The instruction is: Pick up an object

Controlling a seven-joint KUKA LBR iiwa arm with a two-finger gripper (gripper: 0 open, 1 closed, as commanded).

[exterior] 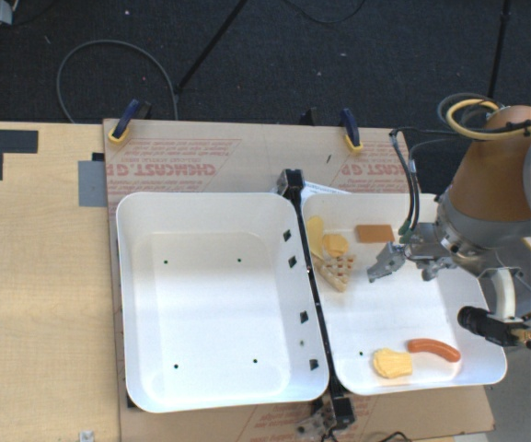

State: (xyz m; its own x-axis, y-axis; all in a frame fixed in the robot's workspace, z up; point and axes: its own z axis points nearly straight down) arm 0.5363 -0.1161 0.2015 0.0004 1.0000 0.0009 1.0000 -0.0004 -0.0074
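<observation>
Nearest the camera in the right bin (486, 376) lie a yellow chunk (393, 364) and an orange sausage (434, 348). Further back the gripper (386, 263) hangs low over bare bin floor; whether its fingers are apart cannot be told, and nothing shows between them. Just left sits a waffle piece (337, 270), beyond it yellow pieces (328, 241) and a brown block (375, 233).

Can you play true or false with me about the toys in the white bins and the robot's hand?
1. The orange sausage lies in the right bin. True.
2. The hand holds the sausage. False: it hangs over the middle of the bin, apart from it.
3. A brown block lies near the bin's far wall. True.
4. The waffle lies in the left bin. False: it is in the right bin, beside the divider.
5. A yellow lump lies left of the sausage. True.
</observation>
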